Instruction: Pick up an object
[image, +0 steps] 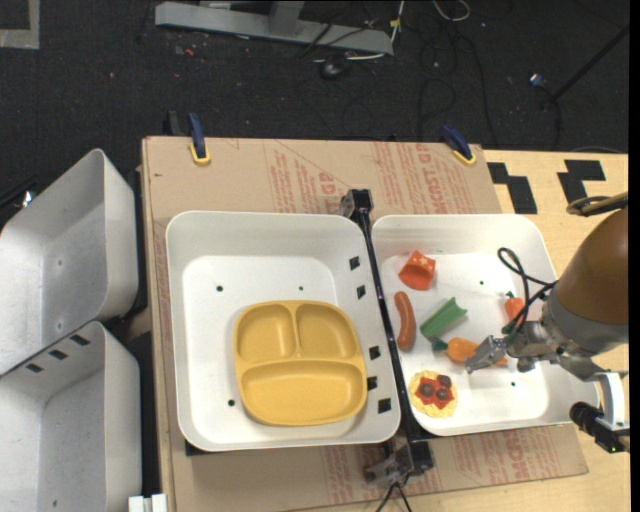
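The hand (487, 355) hangs low in the right bin (530, 405) beside an orange piece (460, 349) (grip unclear: cannot tell).

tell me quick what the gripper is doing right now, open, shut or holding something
Two-finger gripper: low in the right white bin, beside the small orange toy piece; open or shut cannot be told.

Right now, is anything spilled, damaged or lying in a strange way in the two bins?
Nothing stands out. The yellow divided plate lies flat in the left bin. The toy sausage, green piece and small pizza lie loose but intact in the right bin.
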